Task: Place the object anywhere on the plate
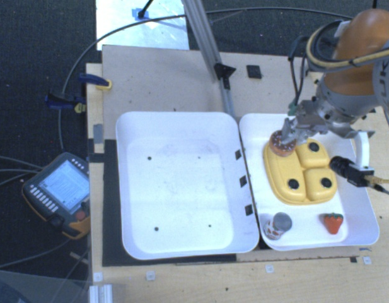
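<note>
Setting: a table [162, 87] seen from above at a slant, bearing 2 shallow white bins side by side.
Left bin [178, 185]: white floor with a few small dark dots.
Right bin [358, 223]: holds a plate, a toy strawberry and a small cup-like item.
Plate [301, 172]: yellow, divided into 3 compartments, lying in the upper middle of the right bin; a small black spot marks each of the 3 sections.
Object [282, 145]: a round, brownish, doughnut-like piece with a speckled top, resting on the plate's upper left compartment, directly under the arm's tip.
End effector [290, 131]: grey, reaching in from the right, right above the object and touching or nearly touching it; I cannot tell how it is set or whether it grips the object.
Strawberry [333, 223]: red, near the right bin's lower right corner, apart from the plate.
Cup-like item [277, 225]: grey top, at the right bin's lower left, below the plate.
Handheld controller [58, 191]: lit screen, left of the table.
</note>
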Tool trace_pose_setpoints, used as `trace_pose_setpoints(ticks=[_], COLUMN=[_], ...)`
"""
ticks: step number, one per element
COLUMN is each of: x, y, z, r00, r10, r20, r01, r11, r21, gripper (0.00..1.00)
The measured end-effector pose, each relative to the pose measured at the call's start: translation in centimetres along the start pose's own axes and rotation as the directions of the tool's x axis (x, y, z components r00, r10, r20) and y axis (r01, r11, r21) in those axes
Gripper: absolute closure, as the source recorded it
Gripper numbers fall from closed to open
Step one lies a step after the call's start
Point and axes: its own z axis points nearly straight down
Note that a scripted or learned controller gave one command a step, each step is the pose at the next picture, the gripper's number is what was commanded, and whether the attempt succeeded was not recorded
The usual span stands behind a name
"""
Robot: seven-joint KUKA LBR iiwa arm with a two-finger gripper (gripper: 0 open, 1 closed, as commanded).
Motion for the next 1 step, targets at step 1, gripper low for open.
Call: trace_pose_setpoints(ticks=[1], x=[5.81], y=[1.85], z=[-0.13], r00=[1.000], r10=[0.000], r20=[0.000], r01=[0.000], r11=[1.000], r21=[-0.002], gripper=[1.00])
